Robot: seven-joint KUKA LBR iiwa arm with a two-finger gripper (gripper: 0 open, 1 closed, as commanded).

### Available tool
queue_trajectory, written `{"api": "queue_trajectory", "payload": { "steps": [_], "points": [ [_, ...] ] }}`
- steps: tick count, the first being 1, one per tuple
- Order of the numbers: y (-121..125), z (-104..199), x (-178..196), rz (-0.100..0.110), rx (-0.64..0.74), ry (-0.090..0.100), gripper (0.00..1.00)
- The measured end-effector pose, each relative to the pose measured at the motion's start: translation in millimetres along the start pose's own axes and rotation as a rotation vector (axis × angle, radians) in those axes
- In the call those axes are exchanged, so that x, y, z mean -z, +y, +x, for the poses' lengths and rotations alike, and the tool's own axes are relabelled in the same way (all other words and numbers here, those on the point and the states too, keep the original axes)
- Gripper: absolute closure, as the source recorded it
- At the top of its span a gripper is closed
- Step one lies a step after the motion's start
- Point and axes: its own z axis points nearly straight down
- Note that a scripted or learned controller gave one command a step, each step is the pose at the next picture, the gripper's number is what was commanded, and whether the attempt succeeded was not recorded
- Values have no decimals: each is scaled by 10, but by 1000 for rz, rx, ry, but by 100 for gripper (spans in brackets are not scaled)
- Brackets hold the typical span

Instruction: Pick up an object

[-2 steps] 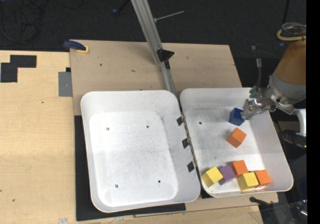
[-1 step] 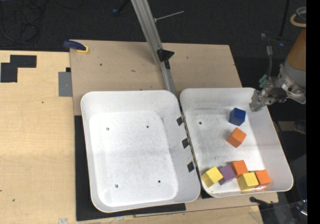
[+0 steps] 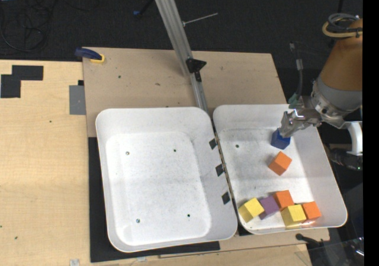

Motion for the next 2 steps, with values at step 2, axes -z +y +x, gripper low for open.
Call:
{"api": "queue_trajectory", "payload": {
  "steps": [2],
  "points": [
    [-143,1139,161,0,2,1,100]
  ]
}}
